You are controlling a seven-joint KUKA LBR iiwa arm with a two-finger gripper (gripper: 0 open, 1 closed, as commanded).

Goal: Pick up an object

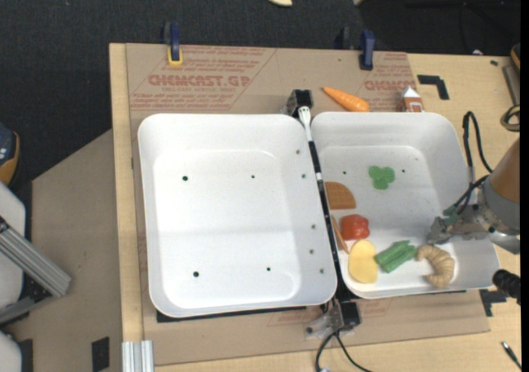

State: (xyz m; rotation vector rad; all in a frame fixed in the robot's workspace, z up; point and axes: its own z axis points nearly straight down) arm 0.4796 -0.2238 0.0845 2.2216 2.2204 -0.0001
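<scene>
A: Right bin [430,135] has the goods. Green lump [381,176] mid-bin, brown half-round piece [339,194] by the divider, red piece [355,226] below it, yellow piece [362,263], green long piece [395,256], tan croissant-looking thing [438,264] near the front wall. Left bin [165,147] holds nothing to pick.

B: Pincer?

A: Pincer [440,230] comes in from the right, low over the right bin, just above the croissant. Can't tell if it's apart or together, too small and dark. Nothing visibly between its tips.

B: Target?

A: My guess is the croissant, it's closest. Could be the green long piece just beside it.

B: Risks?

A: The front cluster is tight: yellow touches the green long piece, which nearly touches the croissant. A descent slightly off could nudge one into another or catch two. The croissant is curved and sits near the bin wall, so a tip could hit the rim or it could slip out. Carrot [345,99] and small bottle [411,100] sit on the surface [124,81] behind the bin, well apart, no issue.
</scene>
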